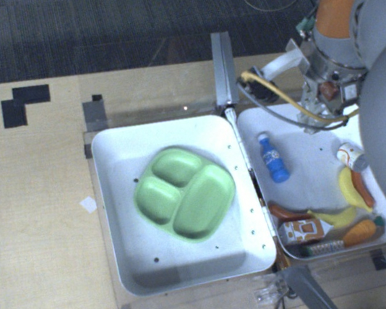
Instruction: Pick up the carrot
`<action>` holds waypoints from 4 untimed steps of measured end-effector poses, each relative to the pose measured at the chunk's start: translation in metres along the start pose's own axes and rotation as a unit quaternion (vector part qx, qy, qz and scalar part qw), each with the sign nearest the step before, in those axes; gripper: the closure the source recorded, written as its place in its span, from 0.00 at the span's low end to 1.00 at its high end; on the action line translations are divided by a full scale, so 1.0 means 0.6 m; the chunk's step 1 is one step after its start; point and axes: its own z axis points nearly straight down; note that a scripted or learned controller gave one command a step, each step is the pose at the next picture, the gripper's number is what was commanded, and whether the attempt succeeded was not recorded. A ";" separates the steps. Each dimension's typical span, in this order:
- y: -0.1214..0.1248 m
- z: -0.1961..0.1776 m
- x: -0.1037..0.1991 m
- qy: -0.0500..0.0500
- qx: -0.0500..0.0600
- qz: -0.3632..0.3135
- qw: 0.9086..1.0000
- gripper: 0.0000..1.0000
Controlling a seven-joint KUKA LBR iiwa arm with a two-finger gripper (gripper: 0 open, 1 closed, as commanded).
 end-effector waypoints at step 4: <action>-0.160 -0.174 0.061 0.001 0.000 0.000 1.000 1.00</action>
